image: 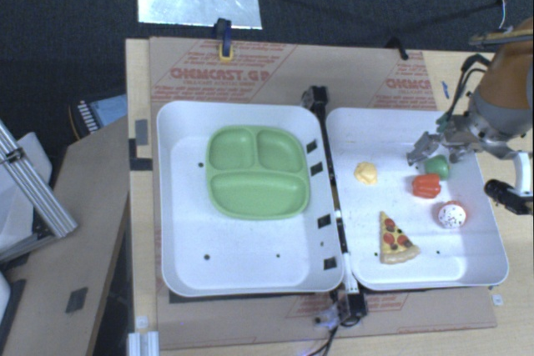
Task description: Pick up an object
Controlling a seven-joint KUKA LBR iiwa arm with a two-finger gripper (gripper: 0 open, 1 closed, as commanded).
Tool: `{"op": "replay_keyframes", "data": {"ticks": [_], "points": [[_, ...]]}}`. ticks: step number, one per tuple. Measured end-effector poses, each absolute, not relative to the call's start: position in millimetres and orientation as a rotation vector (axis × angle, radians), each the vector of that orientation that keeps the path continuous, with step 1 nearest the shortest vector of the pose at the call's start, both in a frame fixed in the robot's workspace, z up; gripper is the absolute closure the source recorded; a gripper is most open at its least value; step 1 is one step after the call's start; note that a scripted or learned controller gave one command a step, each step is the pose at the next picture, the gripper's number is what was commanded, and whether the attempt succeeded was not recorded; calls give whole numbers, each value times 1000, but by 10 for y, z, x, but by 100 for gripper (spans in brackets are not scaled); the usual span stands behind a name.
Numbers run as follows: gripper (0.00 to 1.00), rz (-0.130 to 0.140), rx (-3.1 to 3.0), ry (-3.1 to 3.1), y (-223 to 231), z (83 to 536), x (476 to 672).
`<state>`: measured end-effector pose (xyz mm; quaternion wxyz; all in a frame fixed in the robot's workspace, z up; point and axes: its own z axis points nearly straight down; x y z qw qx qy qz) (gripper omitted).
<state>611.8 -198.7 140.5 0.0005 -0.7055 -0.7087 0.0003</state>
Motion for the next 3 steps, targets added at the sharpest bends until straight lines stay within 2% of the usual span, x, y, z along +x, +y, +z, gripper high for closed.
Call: {"op": "replay_keyframes", "data": {"ticks": [1,2,3], "points": [[0,-3,-2227,-2232,-2009,932,6144],[100,-4,-2222,-2231,-1993,1032,6140],[100,-7,-2222,-2232,-2015,1679,6205]]}}
